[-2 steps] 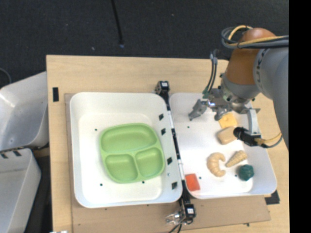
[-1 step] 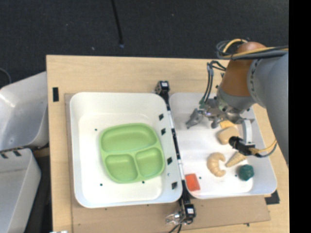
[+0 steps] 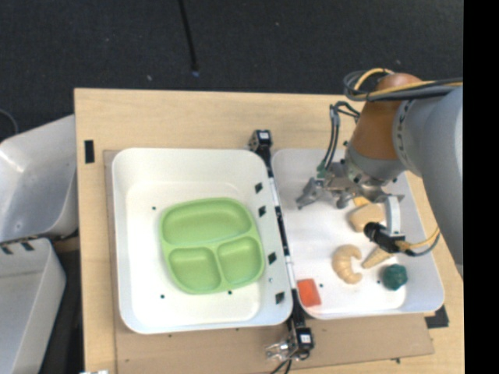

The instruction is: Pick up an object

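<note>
My gripper (image 3: 321, 199) hangs over the upper middle of the right bin (image 3: 304, 166), its two fingers spread open with only white bin floor between them. Just right of it lies a pale beige bread-like piece (image 3: 363, 217). Further toward the front sit a tan croissant-shaped object (image 3: 348, 264), a small tan wedge (image 3: 376, 259) and a dark green ball (image 3: 394, 276). An orange-red block (image 3: 309, 292) rests in the bin's front left corner. None of these touches the fingers.
The left bin (image 3: 132, 201) holds a light green divided tray (image 3: 210, 244). A raised divider with black clips (image 3: 274, 224) separates the two bins. The grey arm with its orange band (image 3: 378, 127) reaches in over the right bin's back right corner.
</note>
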`<action>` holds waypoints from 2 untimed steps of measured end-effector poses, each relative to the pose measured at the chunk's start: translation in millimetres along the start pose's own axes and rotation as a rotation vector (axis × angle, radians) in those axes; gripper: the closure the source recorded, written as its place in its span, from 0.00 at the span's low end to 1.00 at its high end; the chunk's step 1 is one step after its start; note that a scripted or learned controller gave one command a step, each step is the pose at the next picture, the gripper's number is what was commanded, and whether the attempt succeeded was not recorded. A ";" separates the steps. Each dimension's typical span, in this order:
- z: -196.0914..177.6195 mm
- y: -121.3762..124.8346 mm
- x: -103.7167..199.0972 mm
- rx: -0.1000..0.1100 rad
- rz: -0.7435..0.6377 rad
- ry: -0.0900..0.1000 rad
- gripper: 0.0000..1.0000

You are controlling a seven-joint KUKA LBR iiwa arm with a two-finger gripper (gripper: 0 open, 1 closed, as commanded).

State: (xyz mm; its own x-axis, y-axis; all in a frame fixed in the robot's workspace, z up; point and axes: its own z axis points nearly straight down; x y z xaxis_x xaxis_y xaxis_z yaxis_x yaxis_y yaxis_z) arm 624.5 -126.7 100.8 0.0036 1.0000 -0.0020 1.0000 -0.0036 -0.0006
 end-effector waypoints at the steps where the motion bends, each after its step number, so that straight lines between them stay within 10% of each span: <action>1: -12.0 0.9 -1.0 -0.004 0.003 0.000 1.00; 2: -56.5 2.7 -6.5 -0.006 0.003 0.000 1.00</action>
State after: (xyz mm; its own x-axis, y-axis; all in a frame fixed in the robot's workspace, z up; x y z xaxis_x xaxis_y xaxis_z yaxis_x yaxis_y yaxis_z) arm 627.2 -133.0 157.3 0.0066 1.0000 -0.0015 1.0000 -0.0066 0.0055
